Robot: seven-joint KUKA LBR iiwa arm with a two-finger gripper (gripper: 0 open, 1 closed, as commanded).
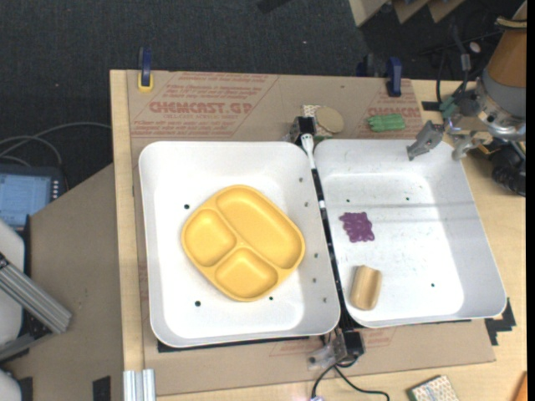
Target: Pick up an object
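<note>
Bins are seen side by side on the counter (125, 224), which is covered by a brown cardboard sheet (209, 107) printed with red lettering. A yellow plate (242, 242) with three compartments is seen lying flat near the middle of the left bin (159, 174). In the right bin (468, 257), a small purple object (358, 226) is found left of centre, and a tan cylinder (365, 287) is seen lying on its side near the front edge, just below the purple object and apart from it. The gripper (447, 143) is seen at the back right corner of the right bin, at its rim, well apart from both objects. Its fingers (423, 144) are spread wide, and nothing is held between them. Behind the bins, a green object (386, 123) and a round tan disc (331, 121) are seen resting on the cardboard. Two blue clamps (146, 67) are fixed at the back edge of the cardboard.
</note>
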